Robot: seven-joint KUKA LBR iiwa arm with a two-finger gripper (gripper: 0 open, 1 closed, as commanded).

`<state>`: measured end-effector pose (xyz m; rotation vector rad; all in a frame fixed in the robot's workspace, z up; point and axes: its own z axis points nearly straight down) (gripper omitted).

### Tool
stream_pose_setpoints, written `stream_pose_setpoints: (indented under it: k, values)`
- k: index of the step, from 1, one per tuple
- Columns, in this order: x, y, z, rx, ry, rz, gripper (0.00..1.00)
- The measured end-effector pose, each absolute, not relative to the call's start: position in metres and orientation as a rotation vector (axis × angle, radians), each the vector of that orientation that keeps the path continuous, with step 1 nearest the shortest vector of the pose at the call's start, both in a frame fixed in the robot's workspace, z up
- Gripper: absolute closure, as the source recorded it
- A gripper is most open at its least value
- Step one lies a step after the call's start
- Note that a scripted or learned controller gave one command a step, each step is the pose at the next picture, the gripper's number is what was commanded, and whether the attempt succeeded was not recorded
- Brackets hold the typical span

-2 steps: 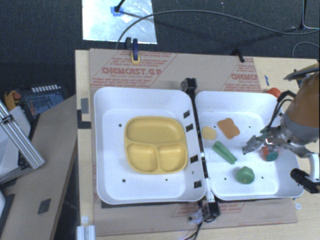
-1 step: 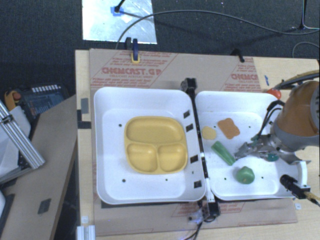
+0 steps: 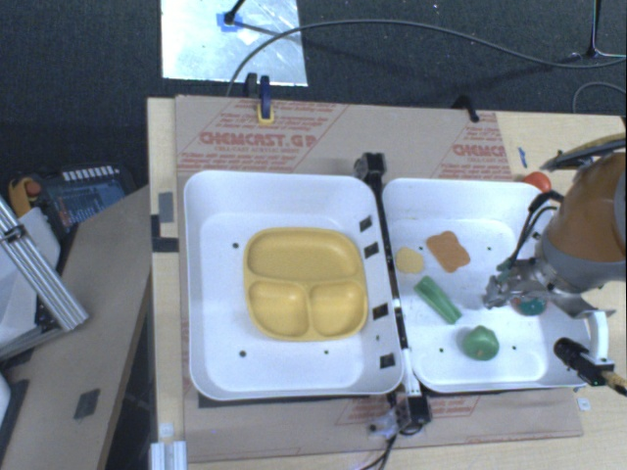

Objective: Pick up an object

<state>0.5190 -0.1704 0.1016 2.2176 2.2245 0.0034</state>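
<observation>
- Landmark: the right-hand shallow white bin (image 3: 470,196); all positions below are referred to it.
- Grey arm with orange band (image 3: 591,218) enters over the bin's right wall and reaches down toward the right part of the floor.
- Metal two-finger gripper (image 3: 500,292) sits low over the bin floor, right of centre. How far it is open: cannot tell, the tip is small and blurred.
- Nothing can be made out in the gripper. A small teal piece (image 3: 530,306) lies just beside the tip, on its right; contact cannot be told.
- Elongated green plastic vegetable (image 3: 437,300) lies tilted near the bin's centre, left of the gripper and apart from it.
- Round green plastic item (image 3: 480,343) rests near the bin's front wall, below the gripper.
- Flat orange irregular piece (image 3: 448,251) lies behind centre; a small pale yellow round piece (image 3: 409,259) sits just to its left.
- Left of the landmark, the second white bin (image 3: 211,262) holds a yellow three-compartment tray (image 3: 303,282).
</observation>
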Motion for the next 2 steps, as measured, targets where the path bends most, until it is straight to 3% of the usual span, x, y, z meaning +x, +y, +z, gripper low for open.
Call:
stream_pose_setpoints:
  k: [2]
  values:
    - [0.525, -0.162, 0.2, 2.212, 2.223, 0.005, 1.0]
